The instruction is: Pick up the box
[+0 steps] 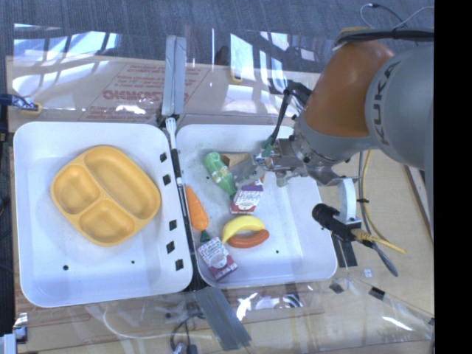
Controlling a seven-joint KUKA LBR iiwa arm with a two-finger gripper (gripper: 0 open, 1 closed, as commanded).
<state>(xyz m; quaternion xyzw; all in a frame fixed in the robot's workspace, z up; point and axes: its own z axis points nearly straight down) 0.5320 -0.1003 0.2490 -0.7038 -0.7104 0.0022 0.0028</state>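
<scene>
Your pincer sits low over the back of the right bin, at the end of the grey and orange arm, and from this slant you cannot tell how it is set, nor whether anything is caught in it. Two small cartons could answer to the box: one with a purple and white label lies near the middle of the bin, just in front of the pincer, and a second with a red label lies near the front left corner. The nearer carton is crowded. A green bottle lies just behind and to its left, and a yellow banana on a red piece sits close in front of it, perhaps touching. If you close here, you risk nipping the bottle or a brown scrap of something beside it instead, or pushing the carton against the banana so it skids away. A small, light carton lying flat may also tip or slide out of a shallow hold. The orange carrot along the left wall could be nudged too. The yellow divided plate in the left bin is well apart and safe.
</scene>
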